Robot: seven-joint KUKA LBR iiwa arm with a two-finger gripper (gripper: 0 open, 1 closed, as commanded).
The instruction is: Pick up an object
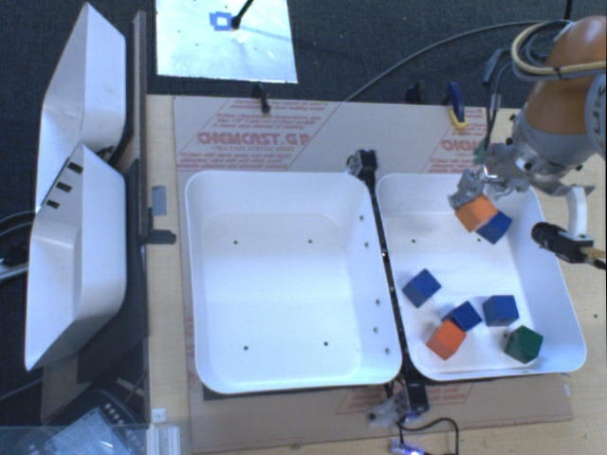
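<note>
My gripper (pixel 471 195) is over the far part of the right bin (pixel 545 282), below the arm's orange band. An orange block (pixel 475 213) lies directly under its tip, with a blue block (pixel 497 227) touching the orange one on the right. From this angle I cannot make out whether the orange block is gripped or just lying beneath the gripper. Nearer the front of the same bin are three more blue blocks (pixel 421 286), (pixel 465 316), (pixel 500 309), a second orange block (pixel 446 338) and a green block (pixel 523 344).
The left bin (pixel 218 349) stands beside the right one, their walls meeting at a central divider (pixel 384 263). A black part on a cable (pixel 560 240) hangs over the right bin's right rim. White trays (pixel 76 254) lean at the far left.
</note>
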